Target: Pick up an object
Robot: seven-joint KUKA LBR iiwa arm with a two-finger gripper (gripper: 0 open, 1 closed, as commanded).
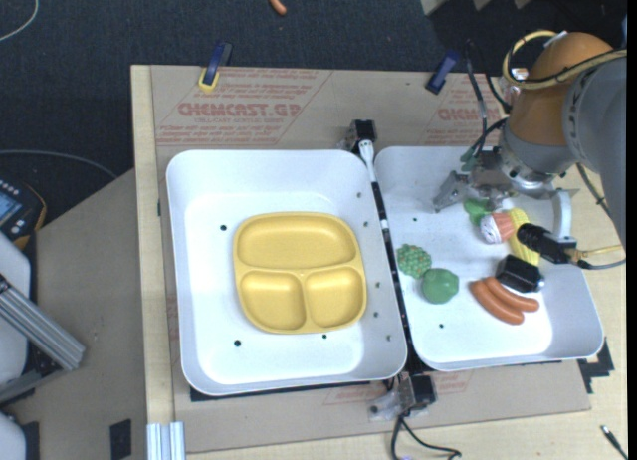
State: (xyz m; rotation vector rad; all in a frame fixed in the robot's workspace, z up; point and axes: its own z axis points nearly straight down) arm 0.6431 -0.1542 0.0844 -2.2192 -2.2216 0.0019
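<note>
My gripper [474, 192] hangs low over the back of the right bin [557, 339], under the grey arm with its orange band. Just in front of it lies a small toy in white, red, yellow and green [497, 225], close to the gripper or touching it. Further forward sit a green broccoli piece [413, 259], a green ball [439, 285], an orange hot dog [503, 302] and a small black block [518, 274]. I see nothing lifted off the bin floor.
The left bin [199, 348] holds a yellow divided tray [299, 271]. A black divider [383, 239] runs between the two bins. Blue clamps [212, 65] hold the board at the back. An orange scrap [277, 0] lies on the dark floor behind the bench.
</note>
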